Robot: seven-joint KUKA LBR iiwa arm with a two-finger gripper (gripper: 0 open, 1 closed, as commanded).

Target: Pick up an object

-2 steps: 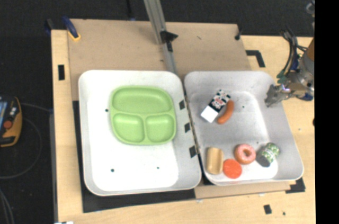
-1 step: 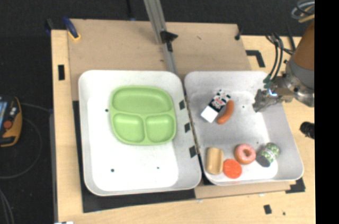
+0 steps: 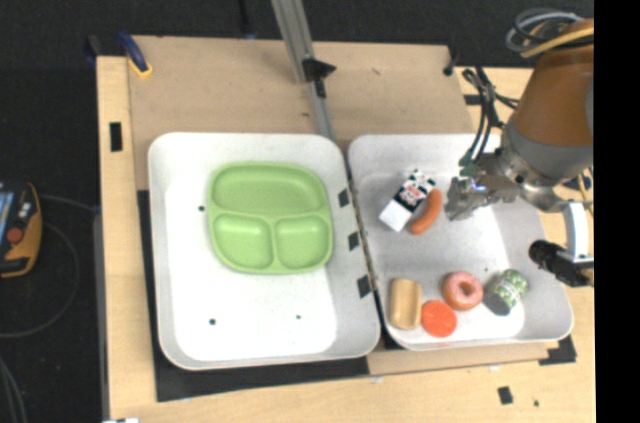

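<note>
The right bin (image 3: pixel 520 241) holds several small objects: a black-and-white carton (image 3: pixel 406 199), an orange sausage-shaped piece (image 3: pixel 426 212), a tan cylinder (image 3: pixel 404 302), a red-orange ball (image 3: pixel 438 318), a pink doughnut (image 3: pixel 462 289) and a green-grey lump (image 3: pixel 507 291). My gripper (image 3: pixel 463 198) hangs over the bin's upper middle, just right of the orange piece and apart from it. Nothing shows between its dark fingers. The arm's grey wrist and orange band rise behind it at the right.
The left bin (image 3: pixel 180 311) carries a green divided plate (image 3: pixel 270 217). A grey metal post (image 3: pixel 290 11) slants over the bench's back. Cables trail near the arm at the upper right. A black fitting (image 3: pixel 556 261) sits at the right bin's edge.
</note>
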